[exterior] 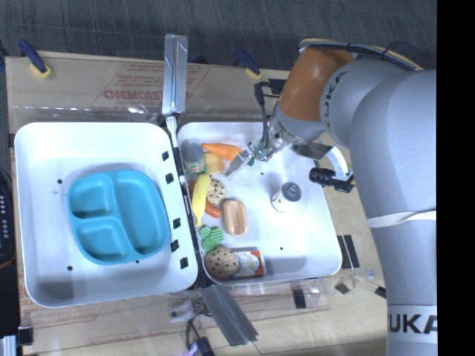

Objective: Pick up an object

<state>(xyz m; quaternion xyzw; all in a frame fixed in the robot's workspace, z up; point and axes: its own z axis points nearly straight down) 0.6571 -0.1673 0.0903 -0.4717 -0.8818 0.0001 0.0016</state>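
Arm (371, 124) enters from right, wrist bent over right bin (312, 236). Jaws (252, 154) low at bin's upper part, tips just beside carrot (221, 151); open or closed: cannot tell, nothing seen between them. Left bin (37, 199) holds blue divided tray (117, 215). Objects crowd right bin's left wall: banana (200, 195), cookie (215, 191), tan block (234, 216), green piece (211, 236), can (236, 263) near bottom edge. Small grey knob (289, 192) alone mid-bin. Bin's right half: open floor.
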